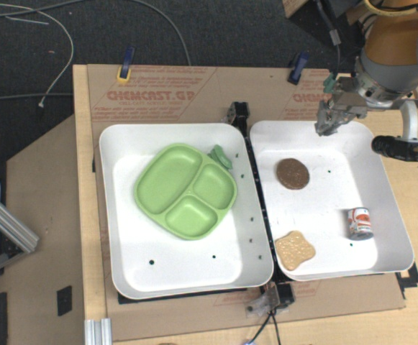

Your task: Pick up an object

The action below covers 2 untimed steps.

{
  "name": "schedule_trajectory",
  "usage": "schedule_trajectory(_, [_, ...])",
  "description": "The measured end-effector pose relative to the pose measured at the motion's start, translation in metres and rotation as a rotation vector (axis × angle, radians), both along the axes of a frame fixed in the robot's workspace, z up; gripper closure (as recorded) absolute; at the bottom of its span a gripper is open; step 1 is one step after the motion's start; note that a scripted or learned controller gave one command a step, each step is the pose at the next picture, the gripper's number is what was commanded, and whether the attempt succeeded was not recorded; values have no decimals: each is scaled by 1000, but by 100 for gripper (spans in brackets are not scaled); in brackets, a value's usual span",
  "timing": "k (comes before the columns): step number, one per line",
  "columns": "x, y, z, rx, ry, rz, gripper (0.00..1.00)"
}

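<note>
The gripper hangs over the far edge of the right bin; whether it is spread or closed cannot be told. A brown cookie lies nearest it, toward the bin's left side. A small can rests by the right edge and a tan cracker in the near left corner.

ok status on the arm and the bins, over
Gripper over right bin's far edge, nothing held. Cookie, cracker, can untouched. Path clear.

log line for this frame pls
gripper above right bin far edge, nothing held | right bin: brown disc, tan cracker, can | left bin: green tray
</note>
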State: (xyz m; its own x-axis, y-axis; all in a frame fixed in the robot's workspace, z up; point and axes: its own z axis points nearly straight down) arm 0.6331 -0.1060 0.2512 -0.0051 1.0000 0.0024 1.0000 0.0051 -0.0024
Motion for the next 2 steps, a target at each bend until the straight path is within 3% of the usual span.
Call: schedule_trajectory(2, [6, 98, 7, -1, -2, 0, 100])
